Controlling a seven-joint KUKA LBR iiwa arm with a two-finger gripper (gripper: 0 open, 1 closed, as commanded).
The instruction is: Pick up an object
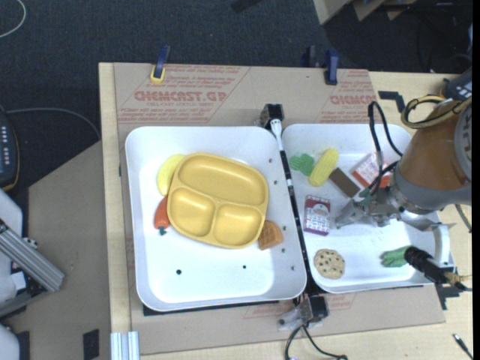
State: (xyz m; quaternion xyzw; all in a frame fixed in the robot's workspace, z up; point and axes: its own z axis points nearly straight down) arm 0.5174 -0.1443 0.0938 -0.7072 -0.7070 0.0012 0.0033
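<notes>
My gripper hangs low over the middle of the right bin, at the end of the grey arm with its orange band. A red and white packet lies just left of it. A brown block and a red and white box lie just behind it. A yellow corn cob and a green piece sit at the bin's far left. Toward the front lie a cookie and a green vegetable. Nothing visibly rests in the gripper.
The left bin holds a yellow divided plate, a yellow piece and a red-orange piece at the plate's left, and a brown piece at its right. Black cables loop behind the arm.
</notes>
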